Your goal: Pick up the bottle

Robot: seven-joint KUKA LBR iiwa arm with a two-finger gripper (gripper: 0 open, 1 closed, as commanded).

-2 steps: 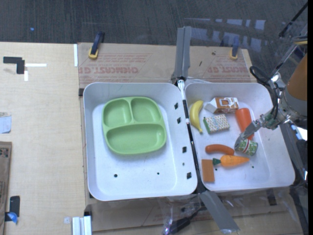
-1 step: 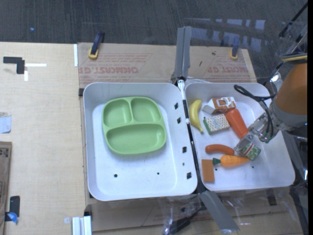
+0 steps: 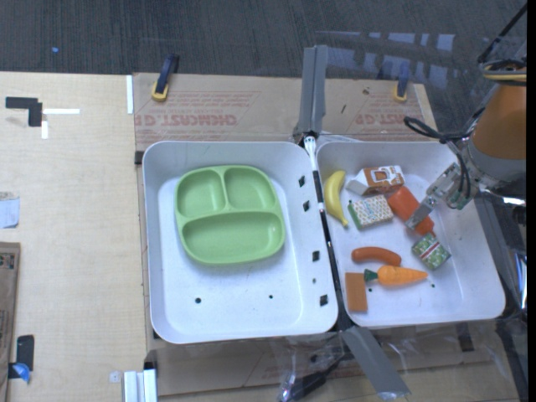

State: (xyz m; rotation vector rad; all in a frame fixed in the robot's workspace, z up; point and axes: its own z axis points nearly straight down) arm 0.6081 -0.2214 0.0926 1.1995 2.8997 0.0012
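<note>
The bottle [image 3: 402, 200] is a small orange-red thing lying on its side in the right bin [image 3: 469, 300], near the bin's middle. My gripper [image 3: 421, 214] comes in from the right and hangs low over the bottle's right end, covering part of it. A bit of red shows just below the gripper tip. Whether the gripper touches the bottle is unclear from this angle.
Around the bottle lie a banana [image 3: 335, 195], a small carton [image 3: 383, 177], a patterned box [image 3: 371, 211], a sausage [image 3: 375, 255], a carrot [image 3: 400, 276], an orange block [image 3: 356, 292] and a green box [image 3: 430, 251]. The left bin [image 3: 167, 300] holds a green divided plate [image 3: 230, 213].
</note>
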